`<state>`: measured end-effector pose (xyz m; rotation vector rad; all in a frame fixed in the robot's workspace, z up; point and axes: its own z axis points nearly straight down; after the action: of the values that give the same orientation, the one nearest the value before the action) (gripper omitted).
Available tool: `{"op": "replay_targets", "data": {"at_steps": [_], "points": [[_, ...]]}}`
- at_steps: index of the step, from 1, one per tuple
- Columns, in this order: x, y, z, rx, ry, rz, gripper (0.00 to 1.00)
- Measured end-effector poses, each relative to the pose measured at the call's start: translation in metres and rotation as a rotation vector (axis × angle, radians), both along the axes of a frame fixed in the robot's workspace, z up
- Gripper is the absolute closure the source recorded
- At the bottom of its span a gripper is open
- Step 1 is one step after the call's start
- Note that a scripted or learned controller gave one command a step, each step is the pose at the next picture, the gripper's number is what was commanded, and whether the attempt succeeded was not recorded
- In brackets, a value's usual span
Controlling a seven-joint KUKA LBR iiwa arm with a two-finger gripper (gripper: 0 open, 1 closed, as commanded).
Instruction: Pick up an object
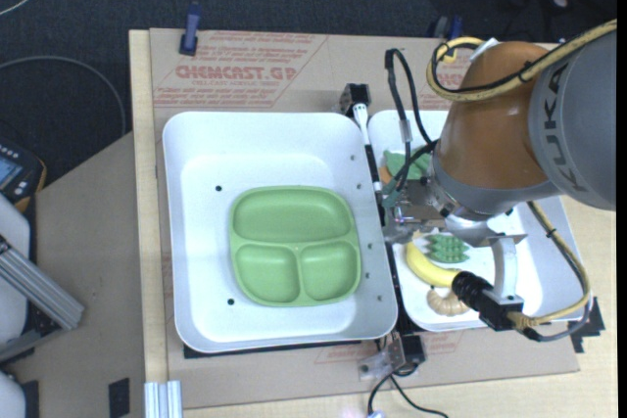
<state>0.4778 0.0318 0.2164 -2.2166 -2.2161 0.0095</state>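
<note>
The arm's orange wrist [495,127] hangs low over the right bin [554,284], covering most of it. The gripper [428,215] reaches down at the bin's left side, its metal parts just above a yellow banana [427,268]. A green spiky object [449,250] lies against the banana right under the wrist. A tan ring-shaped piece [447,303] sits at the bin's front. A green item [405,165] peeks out behind the wrist near the bin's far left wall. The rest of the bin's contents are hidden by the arm.
The left bin [196,210] holds a green three-compartment plate [294,245] in its middle. Black cables [400,93] loop from the wrist over the divider between the bins. A black connector [485,301] with cable trails over the right bin's front.
</note>
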Motion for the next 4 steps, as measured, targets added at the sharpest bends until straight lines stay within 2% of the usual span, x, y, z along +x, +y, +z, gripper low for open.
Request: {"op": "replay_targets", "data": {"at_steps": [1, 2, 3, 4], "points": [[0.002, 0.021, 0.052, 0.0, -0.015, 0.003, 1.0], [0.001, 0.018, 0.039, 0.0, -0.006, -0.001, 1.0], [0.002, 0.006, 0.047, -0.001, -0.011, -0.001, 1.0], [0.002, 0.025, 0.058, 0.0, -0.011, 0.003, 1.0]]}}
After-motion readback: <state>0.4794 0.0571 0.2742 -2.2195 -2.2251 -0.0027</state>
